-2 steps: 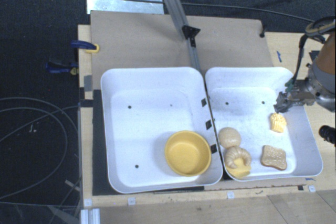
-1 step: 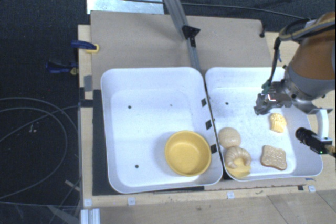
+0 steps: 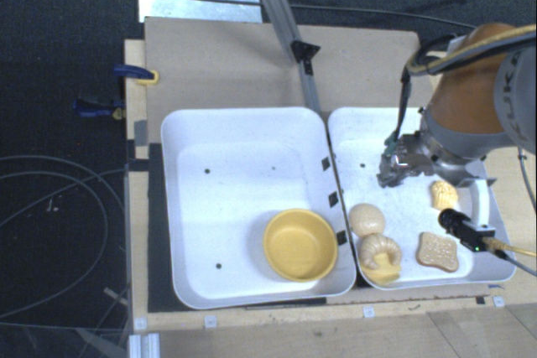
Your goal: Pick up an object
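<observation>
Jaws (image 3: 393,172) low over the bare floor of the right shallow white bin (image 3: 365,130), spread or pressed together impossible to tell, nothing seen between them. Just beyond, in the same bin: small yellow lumpy piece (image 3: 444,195), tan bread slice (image 3: 438,251), round cream bun (image 3: 367,220) and pale croissant (image 3: 380,255). Yellow plastic bowl (image 3: 300,244) in the left white bin (image 3: 210,130) on the counter (image 3: 218,63).

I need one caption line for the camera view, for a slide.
KUKA arm's gripper over the right bin near toy foods; yellow bowl in the left bin.
</observation>
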Robot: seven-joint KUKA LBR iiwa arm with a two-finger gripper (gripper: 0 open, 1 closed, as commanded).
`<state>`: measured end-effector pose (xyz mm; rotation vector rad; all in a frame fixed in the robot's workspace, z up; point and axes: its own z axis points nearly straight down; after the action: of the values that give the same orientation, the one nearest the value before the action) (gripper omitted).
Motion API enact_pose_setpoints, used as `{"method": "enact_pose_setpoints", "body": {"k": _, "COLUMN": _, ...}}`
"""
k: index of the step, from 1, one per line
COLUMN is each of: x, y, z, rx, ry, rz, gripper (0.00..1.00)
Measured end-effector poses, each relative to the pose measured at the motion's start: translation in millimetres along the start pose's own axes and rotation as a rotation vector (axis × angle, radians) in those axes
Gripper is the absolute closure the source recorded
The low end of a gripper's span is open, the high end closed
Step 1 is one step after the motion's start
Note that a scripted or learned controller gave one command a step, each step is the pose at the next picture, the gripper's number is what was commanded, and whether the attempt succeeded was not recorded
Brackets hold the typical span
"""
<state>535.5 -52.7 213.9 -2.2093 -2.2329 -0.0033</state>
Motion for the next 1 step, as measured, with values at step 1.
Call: {"method": "enact_pose_setpoints", "body": {"k": 1, "x": 57.8, "y": 9.8, "z": 2.0, "rx": -0.001, "ry": 0.000, "rz": -0.001, "gripper": 1.00}}
